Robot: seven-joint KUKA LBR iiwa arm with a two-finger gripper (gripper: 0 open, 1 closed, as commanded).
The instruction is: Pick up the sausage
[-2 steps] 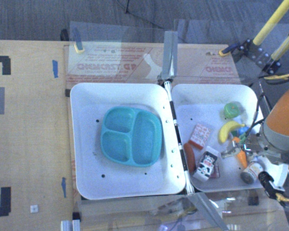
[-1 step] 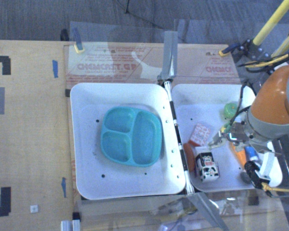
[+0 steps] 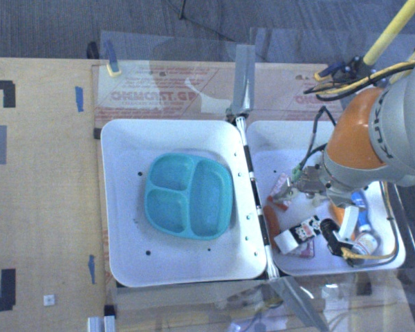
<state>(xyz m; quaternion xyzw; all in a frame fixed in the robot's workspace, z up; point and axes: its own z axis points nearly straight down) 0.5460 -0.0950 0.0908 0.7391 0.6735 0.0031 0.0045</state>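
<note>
Sausage (image 3: pixel 270 220) beside divider, clutter (image 3: pixel 311 230) crowding, tool (image 3: pixel 290 189) overhead.

Left bin (image 3: pixel 124 254) holds a teal divided plate (image 3: pixel 189 194), roughly centred. Right bin (image 3: pixel 277 140) holds a jumble of small items: a reddish sausage (image 3: pixel 270 218) lying just right of the plate's bin, against the divider. Hand (image 3: pixel 295 187) hangs over the clutter, just above the sausage; grip unclear.
</note>
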